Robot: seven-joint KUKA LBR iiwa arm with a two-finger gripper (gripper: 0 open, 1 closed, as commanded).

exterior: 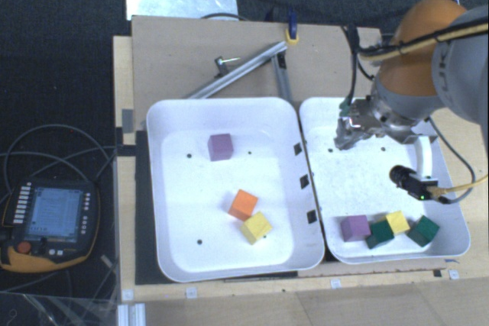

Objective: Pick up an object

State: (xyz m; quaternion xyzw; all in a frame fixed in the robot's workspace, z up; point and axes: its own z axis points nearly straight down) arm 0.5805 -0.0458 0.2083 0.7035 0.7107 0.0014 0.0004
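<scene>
The gripper (pixel 345 135) hangs over the upper left part of the right bin (pixel 458 244), with no block between its fingers (whether they are open or shut, I cannot tell). Along that bin's near edge lie a purple block (pixel 354 227), two green blocks (pixel 379 234) and a yellow block (pixel 397 222).

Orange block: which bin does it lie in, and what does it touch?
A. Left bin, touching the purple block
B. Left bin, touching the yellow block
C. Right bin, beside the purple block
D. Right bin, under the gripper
B: the orange block lies in the left bin, its corner meeting the yellow block.
</scene>
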